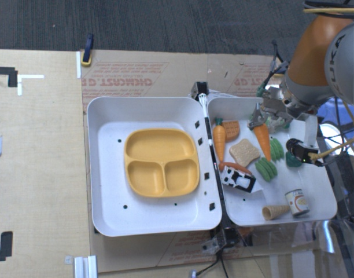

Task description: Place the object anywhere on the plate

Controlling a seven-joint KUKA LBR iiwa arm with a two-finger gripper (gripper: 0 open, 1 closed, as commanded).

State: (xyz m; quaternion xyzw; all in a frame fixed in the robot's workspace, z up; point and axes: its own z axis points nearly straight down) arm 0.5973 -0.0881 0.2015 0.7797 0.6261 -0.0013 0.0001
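Beige toy cone (275,212) lies untouched while an orange toy carrot (262,139) appears pinched by the two-finger gripper (264,116), pickup being judged under way, with carriage to the yellow three-compartment plate (162,161) required next.

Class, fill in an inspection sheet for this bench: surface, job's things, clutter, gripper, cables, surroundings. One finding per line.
Surface: wooden bench top with cardboard sheet under two white bins.
Job's things: yellow three-compartment plate in left bin; nothing on it.
Clutter: right bin holds two toy carrots, bread slice, green vegetables, ice-cream cone, small can, black-and-white toy.
Gripper: gripper low over the right bin's far end, by one carrot.
Cables: some below the bins' near edge.
Surroundings: dark floor.
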